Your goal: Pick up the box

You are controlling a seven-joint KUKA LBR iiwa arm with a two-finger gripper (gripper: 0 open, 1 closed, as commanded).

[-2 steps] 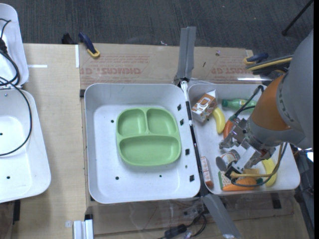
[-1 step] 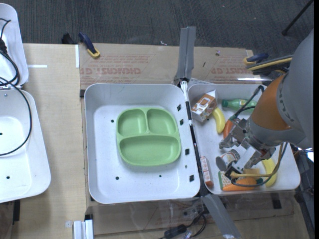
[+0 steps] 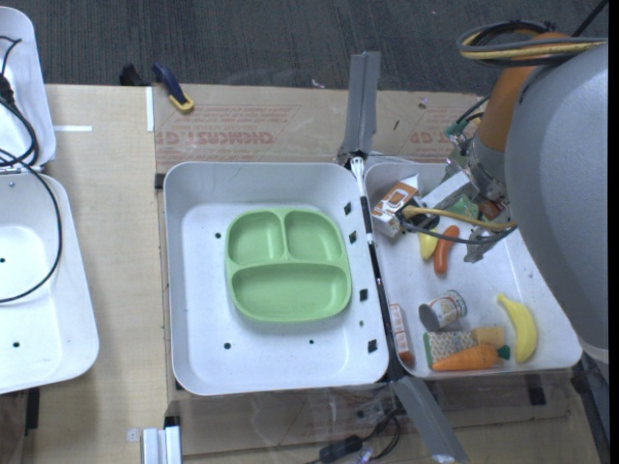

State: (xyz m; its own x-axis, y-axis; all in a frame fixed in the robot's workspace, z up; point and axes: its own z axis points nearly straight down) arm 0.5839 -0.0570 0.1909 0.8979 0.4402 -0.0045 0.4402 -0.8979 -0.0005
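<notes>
The box (image 3: 393,203), small with a brown and white print, lies in the right bin (image 3: 551,303) at its far left corner, close to the divider wall. My gripper (image 3: 466,211) hangs low over the far part of that bin, just right of the box, with the grey arm rising behind it to the right. Nothing can be made out held in it. A green item (image 3: 465,206) is partly hidden under the wrist.
The right bin also holds a small yellow piece (image 3: 427,246), an orange sausage (image 3: 445,249), a can (image 3: 443,310), a banana (image 3: 522,328), a carrot (image 3: 465,359) and a flat packet (image 3: 398,333) by the left wall. A green divided plate (image 3: 287,264) lies in the left bin (image 3: 193,336).
</notes>
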